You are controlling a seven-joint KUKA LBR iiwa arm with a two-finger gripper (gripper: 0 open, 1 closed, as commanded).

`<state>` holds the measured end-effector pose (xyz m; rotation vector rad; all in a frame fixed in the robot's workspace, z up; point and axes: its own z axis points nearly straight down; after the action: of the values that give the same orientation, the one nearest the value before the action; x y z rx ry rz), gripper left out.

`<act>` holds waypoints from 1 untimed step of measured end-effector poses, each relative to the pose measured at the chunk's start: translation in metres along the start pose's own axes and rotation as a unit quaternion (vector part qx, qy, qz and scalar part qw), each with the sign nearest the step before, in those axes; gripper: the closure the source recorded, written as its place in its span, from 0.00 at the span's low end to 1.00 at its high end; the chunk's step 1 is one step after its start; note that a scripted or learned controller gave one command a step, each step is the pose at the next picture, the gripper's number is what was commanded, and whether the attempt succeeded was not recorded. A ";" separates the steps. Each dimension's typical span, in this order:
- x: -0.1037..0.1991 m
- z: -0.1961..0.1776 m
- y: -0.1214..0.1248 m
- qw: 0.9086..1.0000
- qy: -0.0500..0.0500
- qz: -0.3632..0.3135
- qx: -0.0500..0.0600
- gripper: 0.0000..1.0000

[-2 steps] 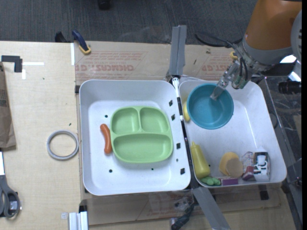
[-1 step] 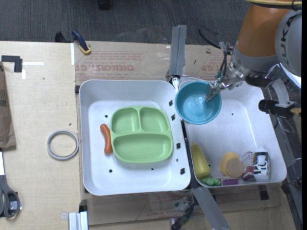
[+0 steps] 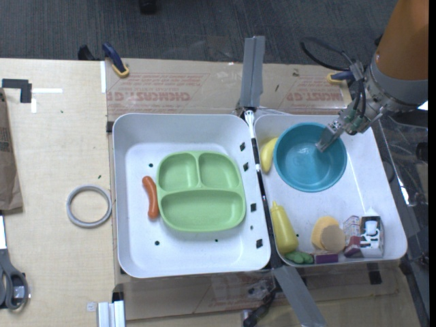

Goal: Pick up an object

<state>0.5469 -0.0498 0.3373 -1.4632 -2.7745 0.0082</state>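
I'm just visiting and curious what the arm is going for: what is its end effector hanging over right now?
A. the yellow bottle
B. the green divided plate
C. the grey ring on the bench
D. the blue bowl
D: the end effector sits over the upper right part of the blue bowl in the right bin, far from the green divided plate in the other bin.
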 end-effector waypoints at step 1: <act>0.005 0.076 -0.079 0.996 0.001 -0.087 0.000 1.00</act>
<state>0.4788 -0.0903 0.2618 -1.2161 -2.8886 0.0048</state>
